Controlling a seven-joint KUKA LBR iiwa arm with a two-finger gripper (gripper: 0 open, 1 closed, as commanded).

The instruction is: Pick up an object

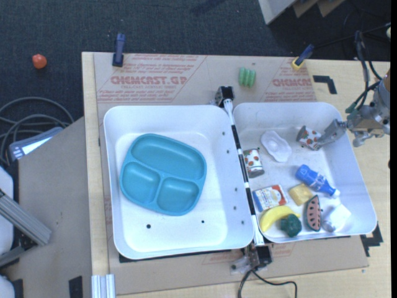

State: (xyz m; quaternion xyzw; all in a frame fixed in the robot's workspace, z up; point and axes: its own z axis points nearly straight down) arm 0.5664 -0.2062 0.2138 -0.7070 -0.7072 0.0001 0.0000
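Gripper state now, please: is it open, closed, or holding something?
Gripper: cannot be told; it sits over the right bin, next to a small red-and-white object.

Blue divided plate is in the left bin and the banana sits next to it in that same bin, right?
Not quite. The blue divided plate is in the left bin, but the banana lies in the right bin, as the camera view shows.

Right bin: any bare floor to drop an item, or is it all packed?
Right bin: bare floor along the far wall, beyond the clear cup, and a strip between the blue bottle and the right wall. Crowded at the near end: banana, watermelon slice, snack packet. Gripper sits at a spotted toy.
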